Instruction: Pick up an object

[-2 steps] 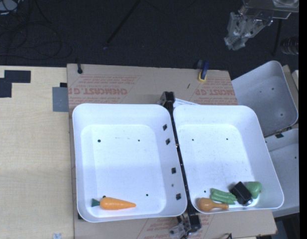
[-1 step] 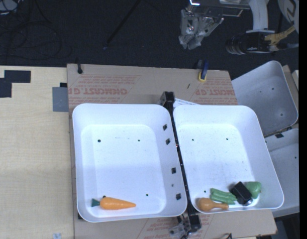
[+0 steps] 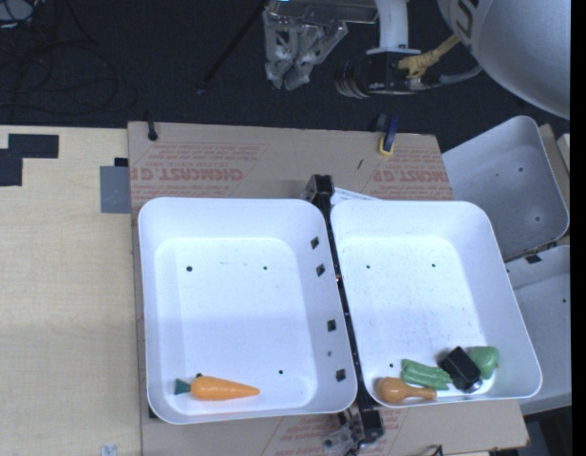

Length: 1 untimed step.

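Note:
An orange carrot (image 3: 223, 388) with a green top lies near the front edge of the left bin (image 3: 169, 226). In the front right corner of the right bin (image 3: 492, 245) sit a tan pear-shaped piece (image 3: 404, 391), a green pod-like piece (image 3: 426, 375), a black block (image 3: 461, 368) and a round green piece (image 3: 485, 357), close together. My gripper (image 3: 294, 65) hangs high at the top of the view, behind both bins and far from every object, with nothing between its fingers.
The bins stand side by side on a cardboard sheet (image 3: 274, 164) over a light wooden bench (image 3: 55, 283). A black clip strip (image 3: 329, 283) joins them. The grey arm (image 3: 511, 27) fills the top right. Cables lie on the dark floor behind.

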Each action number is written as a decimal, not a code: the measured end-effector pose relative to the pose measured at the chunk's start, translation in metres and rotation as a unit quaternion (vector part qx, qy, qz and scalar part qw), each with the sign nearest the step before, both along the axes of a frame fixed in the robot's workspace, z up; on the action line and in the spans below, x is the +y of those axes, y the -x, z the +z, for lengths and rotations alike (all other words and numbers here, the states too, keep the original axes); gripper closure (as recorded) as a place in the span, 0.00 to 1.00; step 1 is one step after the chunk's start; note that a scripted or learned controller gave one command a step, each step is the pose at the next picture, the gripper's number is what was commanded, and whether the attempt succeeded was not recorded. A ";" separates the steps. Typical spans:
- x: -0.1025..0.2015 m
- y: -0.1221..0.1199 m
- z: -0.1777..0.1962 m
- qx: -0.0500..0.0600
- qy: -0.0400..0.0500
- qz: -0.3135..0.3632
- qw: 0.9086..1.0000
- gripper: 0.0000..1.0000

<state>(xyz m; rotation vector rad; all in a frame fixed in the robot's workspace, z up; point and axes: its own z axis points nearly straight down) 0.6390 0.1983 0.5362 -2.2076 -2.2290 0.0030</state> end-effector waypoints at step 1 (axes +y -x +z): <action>0.048 -0.005 0.000 -0.001 0.001 -0.002 1.000 1.00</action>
